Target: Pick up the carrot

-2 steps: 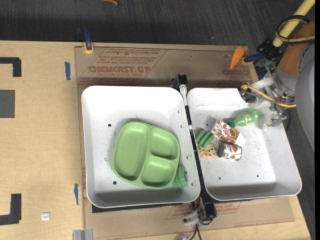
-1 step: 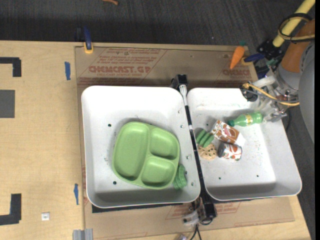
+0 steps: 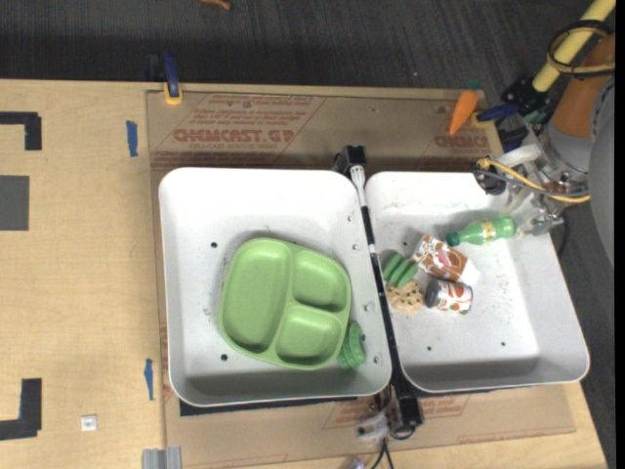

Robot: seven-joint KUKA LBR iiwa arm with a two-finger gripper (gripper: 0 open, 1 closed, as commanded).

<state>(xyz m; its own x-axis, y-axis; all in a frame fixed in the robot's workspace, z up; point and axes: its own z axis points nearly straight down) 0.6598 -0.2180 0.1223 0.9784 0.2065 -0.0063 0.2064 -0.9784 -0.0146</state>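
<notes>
Carrot (image 3: 464, 112): lies outside both bins on the cardboard-covered worktop (image 3: 88, 262), just beyond the far rim of the right bin (image 3: 547, 345). Orange, tapered, smooth, green top at the far end; long axis runs near–far with a slight lean.

Tool (image 3: 532, 203): at the right bin's far right corner, beside the bottle; whether it is spread or pressed together cannot be told. The carrot lies left of it and farther back, nearby, across the bin rim.

Right bin contents: green bottle (image 3: 481, 231), lying on its side; crumpled printed wrappers (image 3: 444, 272); a small green ridged piece (image 3: 398, 269).

Left bin (image 3: 186, 262): shallow white plastic; holds a green divided tray (image 3: 285, 301), matte, rounded.
</notes>
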